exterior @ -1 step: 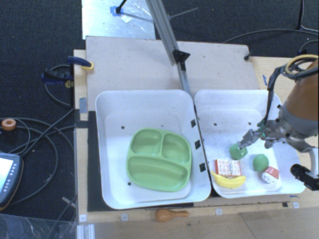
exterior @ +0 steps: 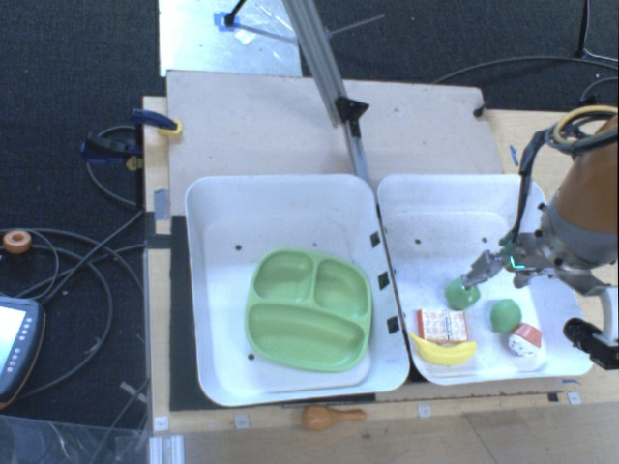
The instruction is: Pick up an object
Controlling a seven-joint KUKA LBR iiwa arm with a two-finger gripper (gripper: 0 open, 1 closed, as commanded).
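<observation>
Left bin holds a smooth green compartment tray, bare floor at 12 o'clock. Right bin: gripper low over a round green object, claw state hidden, cannot tell. At 6 o'clock of it, a boxy snack pack touching a curved yellow banana. At 3 o'clock, a green ball, then a red-white piece near the right wall.

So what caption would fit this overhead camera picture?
Robot claw reaching down beside a green ball in the right bin; green tray in the left bin.
</observation>
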